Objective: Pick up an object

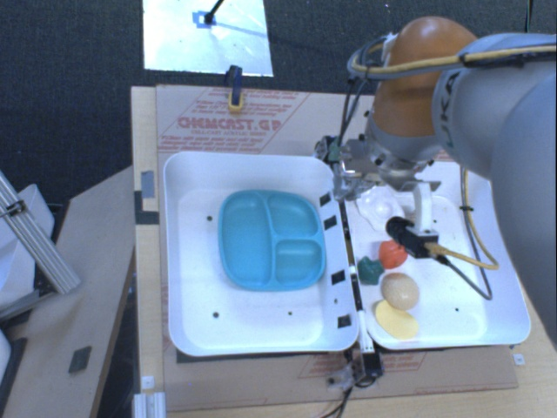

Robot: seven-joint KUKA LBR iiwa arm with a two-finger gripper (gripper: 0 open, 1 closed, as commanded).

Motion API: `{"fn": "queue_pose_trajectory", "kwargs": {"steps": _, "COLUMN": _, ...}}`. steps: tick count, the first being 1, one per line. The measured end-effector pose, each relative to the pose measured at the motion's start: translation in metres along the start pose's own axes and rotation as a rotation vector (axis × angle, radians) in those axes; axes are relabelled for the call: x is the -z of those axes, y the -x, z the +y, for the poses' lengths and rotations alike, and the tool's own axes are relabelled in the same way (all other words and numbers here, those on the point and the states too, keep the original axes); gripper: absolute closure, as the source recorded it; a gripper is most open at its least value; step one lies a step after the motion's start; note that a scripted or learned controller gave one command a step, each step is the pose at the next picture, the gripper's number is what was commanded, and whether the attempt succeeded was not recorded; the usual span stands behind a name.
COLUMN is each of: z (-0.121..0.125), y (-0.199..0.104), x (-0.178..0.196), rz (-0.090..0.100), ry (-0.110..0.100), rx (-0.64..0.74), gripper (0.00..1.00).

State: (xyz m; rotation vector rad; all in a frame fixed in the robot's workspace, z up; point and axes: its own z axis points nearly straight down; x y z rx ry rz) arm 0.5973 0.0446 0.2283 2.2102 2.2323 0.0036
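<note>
The gripper (383,200) hangs over the far part of the right bin (496,320), close to the wall that it shares with the left bin (187,259), and I cannot tell whether its fingers are apart or closed, because the wrist and a black attachment cover them. The candidates for picking lie in the right bin, in a small group near this shared wall: a red toy (392,253), a dark green piece (372,271) just beside it, a beige egg-shaped object (400,291) nearer to the front edge, and a yellow piece (397,321) touching the egg on its front side. All look like small plastic play food, so I judge them light and stiff, not fragile, but smooth and rounded, so they may slip out of a two-finger pinch. The egg seems the best choice; the fingers should close across its narrow middle, coming from above. The red toy is partly under the black attachment, so its shape is not clear. A blue divided plate (270,238) lies alone in the middle of the left bin; it is flat and wide, so only its rim offers a hold.
</note>
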Motion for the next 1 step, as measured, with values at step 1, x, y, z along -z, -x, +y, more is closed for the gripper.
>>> {"fn": "queue_pose_trajectory", "kwargs": {"steps": 1, "z": 0.0159, "y": -0.0592, "x": 0.005, "rz": 0.002, "ry": 0.001, "rx": 0.001, "gripper": 1.0}}
